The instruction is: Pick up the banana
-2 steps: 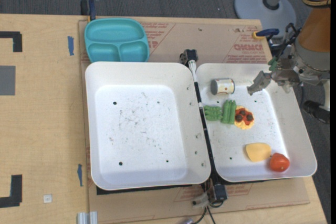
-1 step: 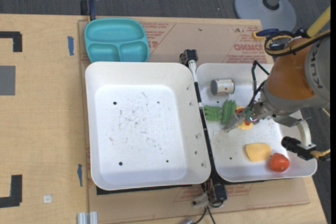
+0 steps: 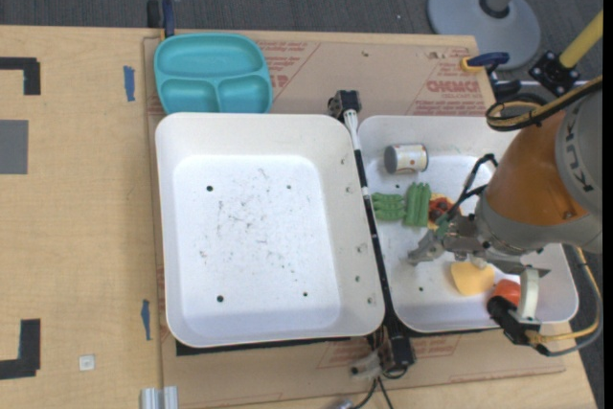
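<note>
One yellow piece, the banana [image 3: 470, 279], lies flat on the floor of the right bin [image 3: 421, 311], in the near half, approx mid-width. It's short and stubby from this angle, and its right end runs under the arm [image 3: 536, 196]. You've got the jaws low in the bin just beside it, up and to the left, pointing away toward the bin divider. Can't tell whether they're apart or together, since the wrist covers too much. Nothing yellow sits between them, so treat the banana as not held.

A small red-orange item [image 3: 508, 287] sits just beside the banana's right end, partly hidden. Farther back are green pods [image 3: 402, 206], with a bit of orange-red [image 3: 440, 204] at their right. A white can [image 3: 406, 158] lies on its side near the far wall, well apart from the banana. The left bin [image 3: 192, 302] has only dark specks on its floor. A teal divided plate [image 3: 213, 72] rests on the worktop [image 3: 67, 206] behind it.

Step in hand, as I judge it, is approach/align, w/ the grasp not yet made. The next move needs you to shift the jaws right and toward the near wall, until they're centred over the banana. Then straddle its narrow width before closing. Watch the red-orange item, as it's close enough to get nipped along w/ the banana. The banana looks smooth and rounded, so an off-centre pinch will prob. squirt it out.
</note>
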`<state>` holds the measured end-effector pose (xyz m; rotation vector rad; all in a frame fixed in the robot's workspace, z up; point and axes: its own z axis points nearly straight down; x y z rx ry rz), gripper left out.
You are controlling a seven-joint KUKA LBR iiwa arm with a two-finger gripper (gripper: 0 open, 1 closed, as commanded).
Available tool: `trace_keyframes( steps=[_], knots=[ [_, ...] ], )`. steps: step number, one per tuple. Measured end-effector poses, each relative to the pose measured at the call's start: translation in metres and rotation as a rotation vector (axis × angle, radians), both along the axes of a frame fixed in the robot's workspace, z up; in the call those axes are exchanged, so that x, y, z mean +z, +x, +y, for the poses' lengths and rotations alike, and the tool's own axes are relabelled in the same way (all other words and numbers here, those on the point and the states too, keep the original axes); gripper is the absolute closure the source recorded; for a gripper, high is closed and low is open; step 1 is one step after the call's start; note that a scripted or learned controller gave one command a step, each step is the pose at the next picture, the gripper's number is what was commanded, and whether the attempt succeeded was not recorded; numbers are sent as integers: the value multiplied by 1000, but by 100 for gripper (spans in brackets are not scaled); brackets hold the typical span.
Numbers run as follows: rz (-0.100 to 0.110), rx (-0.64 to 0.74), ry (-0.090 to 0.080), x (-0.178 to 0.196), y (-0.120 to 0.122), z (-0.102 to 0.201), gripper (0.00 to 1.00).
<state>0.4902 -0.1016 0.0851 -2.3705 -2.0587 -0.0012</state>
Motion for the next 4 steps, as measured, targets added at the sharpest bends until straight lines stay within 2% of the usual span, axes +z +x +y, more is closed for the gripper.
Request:
trace_keyframes(
  steps=[2, 3, 4],
  knots=[
    [0, 0, 0, 0, 0, 0, 0],
    [0, -224, -1, 99, -11, 98, 0],
    [0, -225, -2, 99, -11, 190, 0]
  ],
)
